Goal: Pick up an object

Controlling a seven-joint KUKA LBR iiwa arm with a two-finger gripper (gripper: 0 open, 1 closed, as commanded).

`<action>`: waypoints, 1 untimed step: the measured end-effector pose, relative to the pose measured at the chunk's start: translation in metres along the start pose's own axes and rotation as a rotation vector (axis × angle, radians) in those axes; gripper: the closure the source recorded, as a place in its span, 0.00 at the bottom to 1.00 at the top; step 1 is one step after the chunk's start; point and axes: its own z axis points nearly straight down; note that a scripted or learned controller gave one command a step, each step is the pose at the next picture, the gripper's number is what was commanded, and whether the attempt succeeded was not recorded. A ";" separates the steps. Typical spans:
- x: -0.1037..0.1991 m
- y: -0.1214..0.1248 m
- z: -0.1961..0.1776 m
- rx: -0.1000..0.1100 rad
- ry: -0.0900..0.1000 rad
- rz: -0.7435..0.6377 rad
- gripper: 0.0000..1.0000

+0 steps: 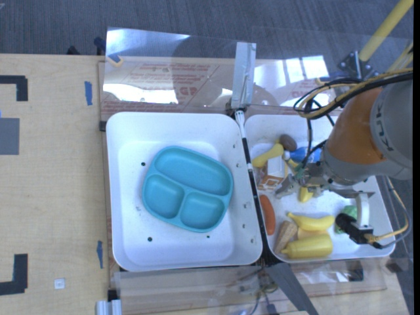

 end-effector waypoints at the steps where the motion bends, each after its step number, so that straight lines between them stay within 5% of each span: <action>1: -0.005 -0.018 0.000 0.000 0.001 -0.279 0.00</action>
